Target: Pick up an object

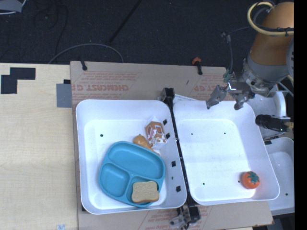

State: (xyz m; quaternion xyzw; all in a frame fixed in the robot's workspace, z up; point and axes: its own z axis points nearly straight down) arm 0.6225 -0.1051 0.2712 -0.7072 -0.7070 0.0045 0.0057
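My gripper (pixel 226 100) hangs above the far edge of the right bin (pixel 225 195), its two fingers spread apart and nothing between them. An orange tomato-like toy (pixel 250 179) lies in the near right corner of that bin, well below the gripper. In the left bin (pixel 88 128) a blue divided plate (pixel 125 169) carries a slice of bread (pixel 145 191) in its near compartment. Behind the plate lie a small orange-brown item (pixel 140 141) and a clear-wrapped pretzel packet (pixel 155 132).
The two bins meet along a black-clipped divider (pixel 175 147). Cardboard (pixel 144 80) lies under the bins, with a pale wooden bench surface (pixel 33 143) to the left. Most of the right bin's floor is bare white.
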